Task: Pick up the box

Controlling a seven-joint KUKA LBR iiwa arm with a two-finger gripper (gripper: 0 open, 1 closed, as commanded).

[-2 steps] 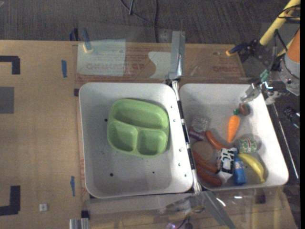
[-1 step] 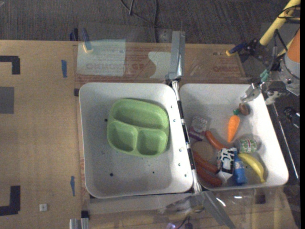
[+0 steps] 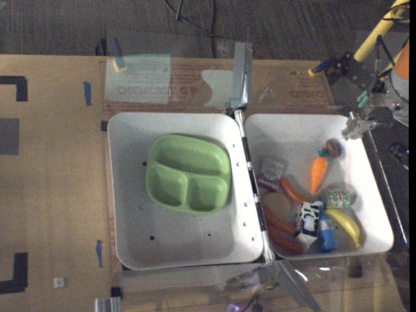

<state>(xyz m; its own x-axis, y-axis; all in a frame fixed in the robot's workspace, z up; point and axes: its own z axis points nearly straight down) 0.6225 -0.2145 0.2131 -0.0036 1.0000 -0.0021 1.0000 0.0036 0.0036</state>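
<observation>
Two shallow white bins sit side by side on the bench. The left bin [image 3: 127,239] holds a green divided plate [image 3: 188,173], lying flat a little far of its middle. The right bin [image 3: 380,220] holds a cluster of small things. The box [image 3: 309,216], patterned black and white, lies in the near half of this bin, roughly midway between its left and right walls. A blue item [image 3: 327,234] is just right of the box and touching it, and a yellow banana [image 3: 346,225] lies further right. Reddish sausages [image 3: 283,229] lie to the box's left, one more [image 3: 294,191] just far of it. An orange carrot [image 3: 318,173] stands far of the box, with a small brown round thing [image 3: 333,147] beyond its tip, and a greenish can [image 3: 338,196] lies to the carrot's near right. A small packet [image 3: 272,170] rests near the bin's left wall. The gripper [image 3: 356,127] hangs over the far right corner of the right bin, well apart from the box. It is small and blurred, so I cannot tell how far the claw is open or whether it has hold of anything. The arm [image 3: 403,77] reaches in from the right edge.
</observation>
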